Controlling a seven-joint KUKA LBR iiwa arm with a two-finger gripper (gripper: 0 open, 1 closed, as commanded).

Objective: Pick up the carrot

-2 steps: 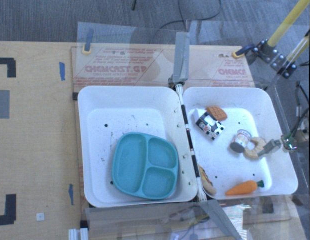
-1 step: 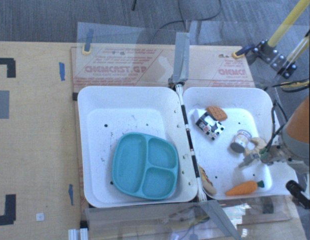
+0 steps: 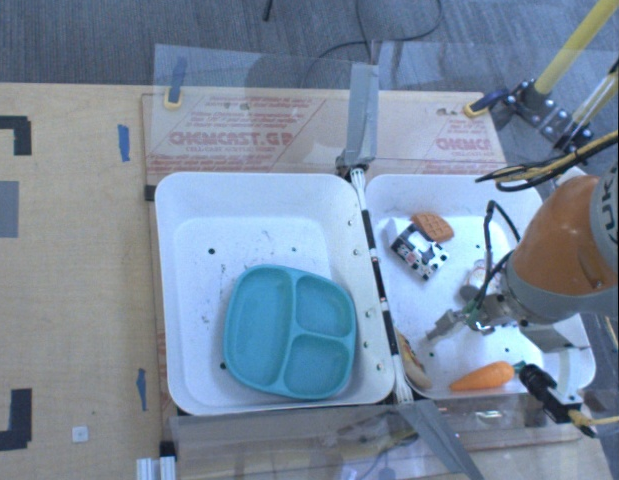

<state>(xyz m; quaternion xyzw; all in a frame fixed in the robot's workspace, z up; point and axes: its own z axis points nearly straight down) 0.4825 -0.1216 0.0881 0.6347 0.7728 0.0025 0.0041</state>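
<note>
The carrot (image 3: 483, 376) is orange and lies on its side near the front edge of the right bin (image 3: 459, 268). My gripper (image 3: 451, 323) hangs over that bin's middle, up and to the left of the carrot and apart from it. Its fingers (image 3: 439, 328) point left and look spread, with nothing between them. The arm's orange band sits just right of the gripper.
A teal divided plate (image 3: 289, 332) lies in the left bin (image 3: 189, 268). In the right bin are a brown cookie-like piece (image 3: 432, 226), a black-and-white toy (image 3: 419, 250) and a tan item (image 3: 413, 360) by the front left wall. Cables hang near the wrist.
</note>
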